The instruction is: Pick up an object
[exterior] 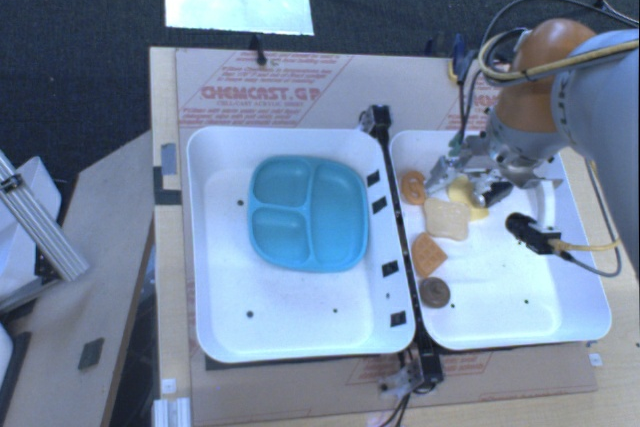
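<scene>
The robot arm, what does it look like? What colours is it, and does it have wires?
The arm is smooth, round and grey, with an orange band above the wrist. Yellow and black cables loop around that band, and another cable trails over the right bin. The tool at its end is small, made of grey and black metal.
</scene>
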Controlling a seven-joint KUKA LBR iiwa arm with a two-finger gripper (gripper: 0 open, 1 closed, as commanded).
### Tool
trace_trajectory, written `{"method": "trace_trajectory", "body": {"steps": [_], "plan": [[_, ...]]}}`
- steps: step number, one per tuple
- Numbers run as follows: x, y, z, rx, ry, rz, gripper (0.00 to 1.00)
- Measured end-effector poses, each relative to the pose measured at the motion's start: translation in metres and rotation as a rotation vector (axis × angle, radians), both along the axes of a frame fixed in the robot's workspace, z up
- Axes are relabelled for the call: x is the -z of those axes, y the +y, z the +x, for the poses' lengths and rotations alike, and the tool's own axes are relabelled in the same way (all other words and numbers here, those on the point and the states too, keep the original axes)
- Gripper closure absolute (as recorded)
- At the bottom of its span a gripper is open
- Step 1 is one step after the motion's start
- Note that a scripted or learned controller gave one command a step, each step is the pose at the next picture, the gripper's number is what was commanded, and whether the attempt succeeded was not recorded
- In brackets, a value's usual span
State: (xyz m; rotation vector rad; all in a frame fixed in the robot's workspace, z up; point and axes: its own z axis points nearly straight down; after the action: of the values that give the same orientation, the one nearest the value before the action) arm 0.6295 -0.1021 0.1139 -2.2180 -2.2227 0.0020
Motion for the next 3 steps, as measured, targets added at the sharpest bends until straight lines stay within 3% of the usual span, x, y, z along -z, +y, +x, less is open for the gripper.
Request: {"method": "trace_trajectory", "body": {"steps": [1, 3], "plan": [[-0.013, -0.001, 0.002, 0.001, -0.006, -0.001, 1.0], [-0.141, 0.004, 0.016, -0.004, -0.012, -0.002, 1.0]]}}
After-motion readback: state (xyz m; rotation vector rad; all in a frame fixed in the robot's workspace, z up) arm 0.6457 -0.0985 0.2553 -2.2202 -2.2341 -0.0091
